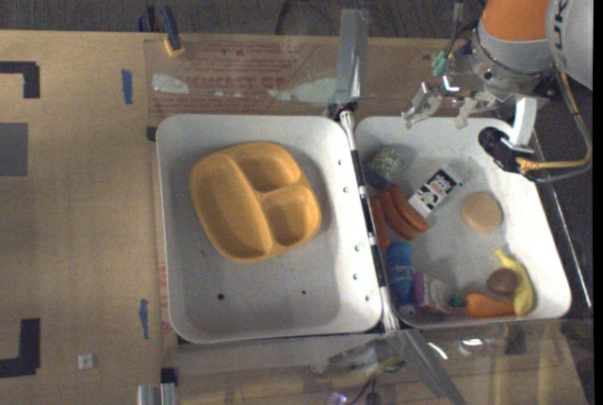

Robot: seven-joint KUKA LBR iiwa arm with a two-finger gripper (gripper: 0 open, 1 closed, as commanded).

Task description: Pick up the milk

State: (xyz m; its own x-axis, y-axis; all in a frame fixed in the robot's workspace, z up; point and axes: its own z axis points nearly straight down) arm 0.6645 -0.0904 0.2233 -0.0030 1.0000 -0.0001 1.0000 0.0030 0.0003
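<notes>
The small white carton of milk with black cow patches (435, 190) lies flat in the right-hand white bin (551, 243), below the tool (443, 105) and well apart from it. The tool hangs over the bin's far rim with its fingers spread, holding nothing. Just beside the carton lie reddish sausages (403, 213). Nothing's been grasped yet; descent, closing and lift all remain.

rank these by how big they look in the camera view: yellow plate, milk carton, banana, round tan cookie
1. yellow plate, by far the largest
2. banana
3. milk carton and round tan cookie look about alike, so I will not rank them apart
</notes>
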